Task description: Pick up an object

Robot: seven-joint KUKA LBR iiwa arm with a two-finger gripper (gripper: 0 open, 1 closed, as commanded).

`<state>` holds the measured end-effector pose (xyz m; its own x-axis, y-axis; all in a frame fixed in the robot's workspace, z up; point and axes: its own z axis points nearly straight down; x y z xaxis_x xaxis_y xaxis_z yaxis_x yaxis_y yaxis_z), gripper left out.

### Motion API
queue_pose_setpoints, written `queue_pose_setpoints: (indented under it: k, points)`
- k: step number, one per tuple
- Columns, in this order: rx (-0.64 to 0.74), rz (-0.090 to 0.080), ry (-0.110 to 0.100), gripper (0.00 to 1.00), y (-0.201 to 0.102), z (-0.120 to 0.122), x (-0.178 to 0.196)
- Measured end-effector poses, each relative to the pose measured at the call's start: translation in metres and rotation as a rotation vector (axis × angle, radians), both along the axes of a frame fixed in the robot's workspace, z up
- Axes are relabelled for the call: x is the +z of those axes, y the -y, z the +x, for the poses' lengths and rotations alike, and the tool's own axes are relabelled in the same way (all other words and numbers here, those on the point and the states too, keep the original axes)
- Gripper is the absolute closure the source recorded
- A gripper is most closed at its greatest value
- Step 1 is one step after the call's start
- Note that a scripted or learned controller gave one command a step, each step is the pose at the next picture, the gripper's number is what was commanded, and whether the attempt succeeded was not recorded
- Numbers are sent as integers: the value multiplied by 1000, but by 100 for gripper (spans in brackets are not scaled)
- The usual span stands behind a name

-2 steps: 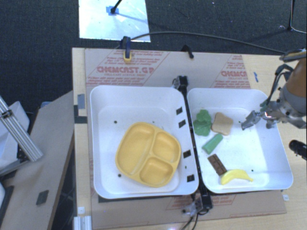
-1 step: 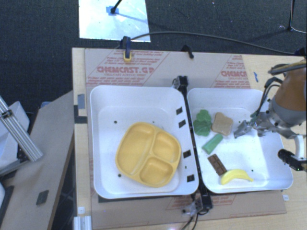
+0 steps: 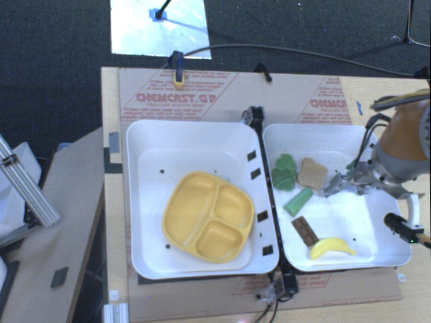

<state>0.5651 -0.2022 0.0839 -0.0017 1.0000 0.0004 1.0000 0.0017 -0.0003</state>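
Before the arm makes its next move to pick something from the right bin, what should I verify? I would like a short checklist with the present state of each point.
1. Gripper is above the right bin: ok.
2. An object is between its fingers: not ok, none seen there.
3. Nearest target, the tan block, is reachable just left of the gripper: ok.
4. Tan block lies free of neighbours: not ok, the green leafy toy is close beside it.
5. Banana and brown bar lie away from the gripper's path: ok.
6. Finger opening: cannot tell.

A yellow tray (image 3: 209,216) is lying in a white bin (image 3: 145,153); a yellow banana (image 3: 330,248), brown bar (image 3: 305,231), green block (image 3: 298,201) and tan slab (image 3: 312,173) are showing beside it.
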Motion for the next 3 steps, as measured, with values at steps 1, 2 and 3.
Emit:
queue_pose_setpoints:
  k: [1, 2, 3]
  points:
    - [0, -2, 4, 100, 0, 1, 12]
    - [2, -2, 4, 100, 0, 0, 55]
    - [3, -2, 6, 100, -2, 4, 99]
